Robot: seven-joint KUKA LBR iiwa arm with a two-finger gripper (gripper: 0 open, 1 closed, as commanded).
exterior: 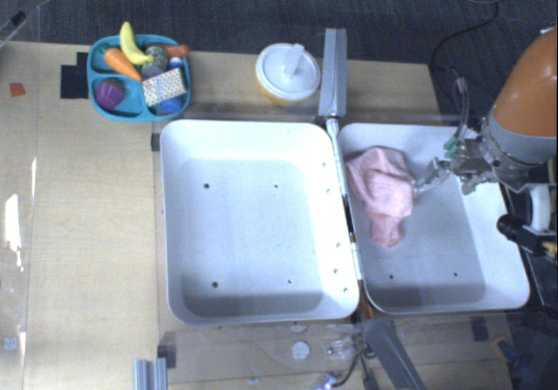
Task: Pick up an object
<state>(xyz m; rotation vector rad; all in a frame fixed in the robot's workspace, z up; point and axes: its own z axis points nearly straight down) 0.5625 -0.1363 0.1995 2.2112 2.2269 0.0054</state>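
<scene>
Pink cloth (382,192) is the only loose thing in either bin, so it is the likely pick. Starting at the left of the table (78,231): a blue divided tray (96,105) of toy food sits near the far edge, with a banana, a carrot and some smaller pieces packed in it, and a white lidded cup (289,72) stands further along that same edge. Below them the left bin (253,222) has nothing resting on its floor. A grey rail (332,74) runs up from the seam where the two bins meet.

In the right bin (445,283) the cloth lies crumpled against the left wall, just beside the seam, in the far half of the bin. Its long axis runs roughly from the far side toward the near side (the lower end narrows to a rounded lump). The gripper (429,177) reaches in from the right with its tip pointing left, very close to the right edge of the cloth and about level with its middle; whether it touches the fabric I cannot tell. The jaws are too small and dark here to say whether they stand open or closed.

So the cloth lies directly left of the jaws, broadside on, and I judge that a short leftward and downward approach would meet it across its narrow width.
</scene>
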